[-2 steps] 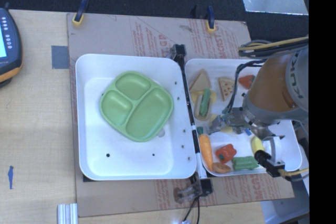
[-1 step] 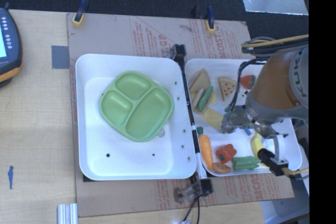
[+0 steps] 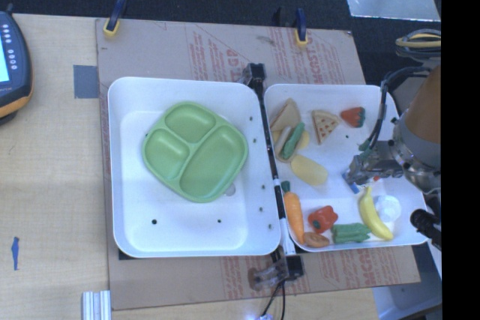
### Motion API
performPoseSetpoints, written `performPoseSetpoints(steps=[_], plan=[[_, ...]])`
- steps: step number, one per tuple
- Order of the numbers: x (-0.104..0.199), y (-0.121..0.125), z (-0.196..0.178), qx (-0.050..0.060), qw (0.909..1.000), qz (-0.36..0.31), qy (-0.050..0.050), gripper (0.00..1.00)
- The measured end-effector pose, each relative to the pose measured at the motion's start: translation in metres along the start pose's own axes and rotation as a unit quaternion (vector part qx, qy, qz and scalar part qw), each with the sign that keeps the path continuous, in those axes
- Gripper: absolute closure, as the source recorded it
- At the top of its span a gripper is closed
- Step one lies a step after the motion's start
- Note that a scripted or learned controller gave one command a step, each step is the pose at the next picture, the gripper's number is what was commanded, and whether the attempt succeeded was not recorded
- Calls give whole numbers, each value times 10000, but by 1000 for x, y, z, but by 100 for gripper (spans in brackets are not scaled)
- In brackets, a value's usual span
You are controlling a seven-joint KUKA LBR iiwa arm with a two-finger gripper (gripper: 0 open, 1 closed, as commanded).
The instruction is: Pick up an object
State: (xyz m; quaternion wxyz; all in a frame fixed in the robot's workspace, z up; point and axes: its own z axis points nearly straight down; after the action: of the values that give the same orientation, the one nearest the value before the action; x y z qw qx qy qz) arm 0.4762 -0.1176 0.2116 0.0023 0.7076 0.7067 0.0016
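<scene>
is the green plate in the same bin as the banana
No, the green plate sits in the left bin, while the banana lies in the right bin.

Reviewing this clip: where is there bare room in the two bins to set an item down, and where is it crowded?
Left bin: bare floor below and left of the green plate. Right bin: a small patch between the lemon, pizza slice and gripper. Crowded along its bottom edge: carrot, pepper, banana.

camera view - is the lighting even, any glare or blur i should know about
Camera view: light is bright and fairly even over both bins; the right bin looks slightly washed out by glare at its rim. The green plate casts only a faint shadow. The gripper is soft and hard to resolve against the white. The floor beyond the bench is dark, with one bright patch at top right.
</scene>
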Motion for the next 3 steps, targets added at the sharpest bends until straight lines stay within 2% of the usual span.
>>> performPoseSetpoints(steps=[1,2,3], plan=[[-17,82,-28,-6,10000,-40,-9,100],[-22,165,29,34,10000,-48,-3,100],[-41,106,35,70,10000,-9,4,100]])
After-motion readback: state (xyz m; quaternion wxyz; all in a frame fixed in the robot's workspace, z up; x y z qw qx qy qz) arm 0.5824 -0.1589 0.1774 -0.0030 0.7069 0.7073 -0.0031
